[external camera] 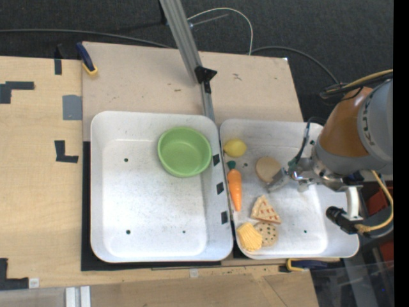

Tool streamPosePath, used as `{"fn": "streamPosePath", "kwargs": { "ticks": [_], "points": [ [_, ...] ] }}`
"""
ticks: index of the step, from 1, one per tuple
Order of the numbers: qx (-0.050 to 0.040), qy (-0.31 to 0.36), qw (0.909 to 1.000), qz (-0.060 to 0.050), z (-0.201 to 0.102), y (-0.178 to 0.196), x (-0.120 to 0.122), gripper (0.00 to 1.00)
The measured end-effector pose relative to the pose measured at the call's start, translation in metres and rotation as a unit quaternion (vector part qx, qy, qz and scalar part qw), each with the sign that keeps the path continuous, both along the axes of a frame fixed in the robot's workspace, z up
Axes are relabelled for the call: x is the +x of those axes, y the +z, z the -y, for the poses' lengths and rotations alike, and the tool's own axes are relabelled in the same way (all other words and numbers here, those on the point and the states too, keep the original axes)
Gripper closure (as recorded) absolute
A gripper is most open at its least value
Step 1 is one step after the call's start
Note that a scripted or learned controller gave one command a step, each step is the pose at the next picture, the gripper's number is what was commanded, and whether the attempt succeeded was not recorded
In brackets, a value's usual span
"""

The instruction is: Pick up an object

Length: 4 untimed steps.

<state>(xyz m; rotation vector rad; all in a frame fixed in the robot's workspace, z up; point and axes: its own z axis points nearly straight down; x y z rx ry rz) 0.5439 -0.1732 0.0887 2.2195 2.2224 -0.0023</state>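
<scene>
My claw [279, 181] sits low in the right bin [319, 248], tips pointing toward the bin's middle; how wide it stands I cannot tell. It hangs just beside a tan round piece [268, 168], perhaps touching its lower edge. My wrist runs back to the right, where the orange band [342, 130] and grey body lean in over the bin's right wall. Below the claw lie a cracker wedge [264, 210], a dark-dotted cookie [269, 235] and a yellow ridged piece [250, 237]. A carrot [235, 188] lies along the left wall, a lemon [235, 148] above it. The left bin [115, 190] holds a green bowl [184, 151].
</scene>
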Motion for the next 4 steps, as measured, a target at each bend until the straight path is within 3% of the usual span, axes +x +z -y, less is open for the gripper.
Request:
{"fn": "streamPosePath", "kwargs": {
  "ticks": [1, 4],
  "points": [
    [0.0007, 0.001, 1.0000, 0.000, -0.001, 0.011, 0.000, 1.00],
    [0.0000, 0.000, 1.0000, 0.002, 0.009, 0.155, 0.010, 1.00]
  ]
}}
